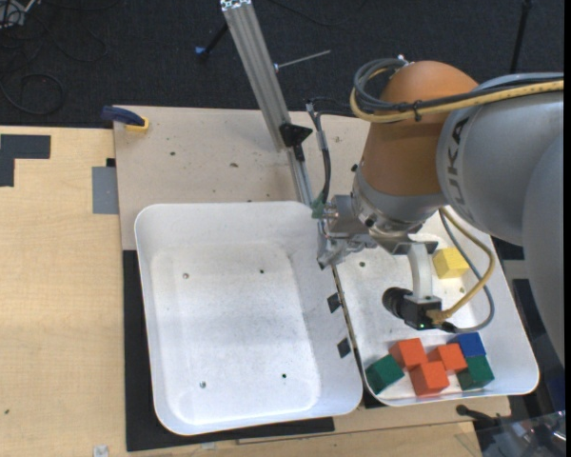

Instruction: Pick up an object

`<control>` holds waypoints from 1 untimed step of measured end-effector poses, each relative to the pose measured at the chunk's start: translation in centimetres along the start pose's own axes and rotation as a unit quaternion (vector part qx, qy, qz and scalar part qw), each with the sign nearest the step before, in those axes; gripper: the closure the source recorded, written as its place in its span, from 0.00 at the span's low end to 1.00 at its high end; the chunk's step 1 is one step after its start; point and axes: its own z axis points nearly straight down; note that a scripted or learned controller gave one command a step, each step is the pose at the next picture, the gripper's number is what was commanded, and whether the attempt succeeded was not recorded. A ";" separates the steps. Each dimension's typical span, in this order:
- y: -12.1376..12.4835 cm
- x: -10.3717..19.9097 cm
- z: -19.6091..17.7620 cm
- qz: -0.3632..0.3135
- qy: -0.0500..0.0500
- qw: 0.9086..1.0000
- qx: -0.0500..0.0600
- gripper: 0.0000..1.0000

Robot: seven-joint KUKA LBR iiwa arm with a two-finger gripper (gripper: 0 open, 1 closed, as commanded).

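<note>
The grey arm [495,160] with its orange band [409,141] hangs over the right white bin [523,374]. In the near corner of this bin lie orange blocks [428,365], green blocks [384,373] and a blue block [471,344], close together. A yellow block [449,261] lies apart from them, and the left white bin [162,227] stands just beside.

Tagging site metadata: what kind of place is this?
Likely a robotics lab bench set up for bin picking: a KUKA arm reaching over two white bins, coloured blocks in the right one, cables on dark floor behind.

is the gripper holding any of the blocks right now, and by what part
Cannot be told: the gripper sits under the wrist above the right bin, away from the blocks in its corner.
</note>
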 end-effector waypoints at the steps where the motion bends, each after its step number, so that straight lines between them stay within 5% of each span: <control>1: 1.0 4.4 0.0 0.000 0.001 1.000 0.000 1.00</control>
